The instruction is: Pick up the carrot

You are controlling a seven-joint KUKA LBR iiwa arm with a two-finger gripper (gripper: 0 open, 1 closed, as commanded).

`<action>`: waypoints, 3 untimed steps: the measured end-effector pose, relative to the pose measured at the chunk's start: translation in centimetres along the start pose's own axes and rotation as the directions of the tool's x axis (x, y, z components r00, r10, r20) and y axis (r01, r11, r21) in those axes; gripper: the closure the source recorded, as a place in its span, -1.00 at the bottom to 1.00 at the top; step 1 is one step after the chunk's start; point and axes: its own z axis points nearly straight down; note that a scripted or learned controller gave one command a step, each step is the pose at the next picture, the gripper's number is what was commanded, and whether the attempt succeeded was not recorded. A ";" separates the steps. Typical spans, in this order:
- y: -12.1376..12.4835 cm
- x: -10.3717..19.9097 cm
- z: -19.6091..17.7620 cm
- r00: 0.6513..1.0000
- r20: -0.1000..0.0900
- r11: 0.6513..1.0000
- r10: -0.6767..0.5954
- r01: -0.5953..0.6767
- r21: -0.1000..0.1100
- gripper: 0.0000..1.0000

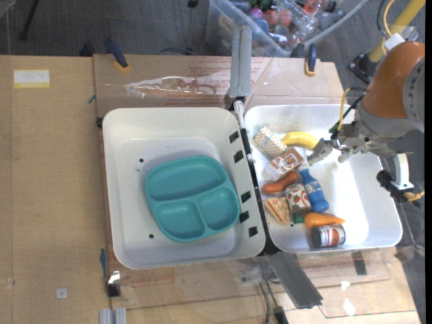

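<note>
The carrot (pixel 323 219) is a short orange piece lying near the front of the right bin (pixel 378 201), just above a small red-labelled can (pixel 328 236). My gripper (pixel 332 152) hovers over the middle of that bin, right of a yellow banana (pixel 300 140) and well behind the carrot. Its fingers stand apart with nothing between them. The grey arm with its orange band (pixel 398 69) comes in from the upper right.
Around the carrot lie a blue bottle (pixel 312 190), a reddish sausage-like piece (pixel 280 183), small printed boxes (pixel 288 160) and a waffle-like piece (pixel 277 210). The left bin (pixel 121 181) holds a teal divided plate (pixel 192 198). A clear tub of clutter (pixel 287 5) stands behind the bench.
</note>
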 end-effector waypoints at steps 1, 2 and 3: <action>-9.2 5.9 1.9 0.995 0.004 0.995 -0.097 0.097 -0.012 -1.00; -9.1 5.7 0.8 0.996 0.008 0.996 -0.092 0.093 -0.017 1.00; -9.1 5.7 0.8 0.996 0.008 0.996 -0.093 0.093 -0.017 -1.00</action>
